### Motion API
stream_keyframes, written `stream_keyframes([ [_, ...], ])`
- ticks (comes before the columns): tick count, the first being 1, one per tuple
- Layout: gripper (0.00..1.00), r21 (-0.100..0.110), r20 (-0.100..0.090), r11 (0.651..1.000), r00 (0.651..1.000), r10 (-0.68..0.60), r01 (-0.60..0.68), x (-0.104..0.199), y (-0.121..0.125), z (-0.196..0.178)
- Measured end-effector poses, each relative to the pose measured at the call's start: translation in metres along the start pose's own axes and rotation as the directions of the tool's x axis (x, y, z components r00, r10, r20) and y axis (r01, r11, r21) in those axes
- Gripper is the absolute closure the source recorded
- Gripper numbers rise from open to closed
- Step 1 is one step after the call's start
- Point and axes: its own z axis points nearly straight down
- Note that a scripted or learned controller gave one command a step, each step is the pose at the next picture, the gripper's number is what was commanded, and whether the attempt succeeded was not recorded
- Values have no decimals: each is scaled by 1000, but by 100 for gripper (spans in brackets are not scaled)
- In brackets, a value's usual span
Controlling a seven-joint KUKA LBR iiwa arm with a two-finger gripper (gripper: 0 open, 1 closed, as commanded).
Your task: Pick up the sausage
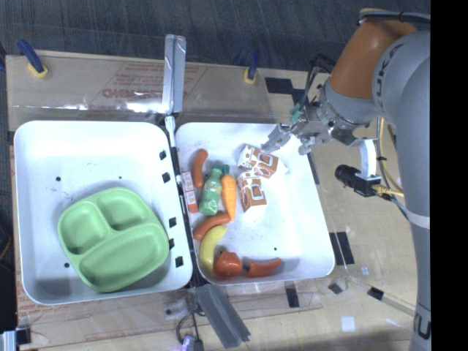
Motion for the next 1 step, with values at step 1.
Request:
stream_keyframes([
  [1,0,-23,5,997,997,-76,76,66,51,104],
])
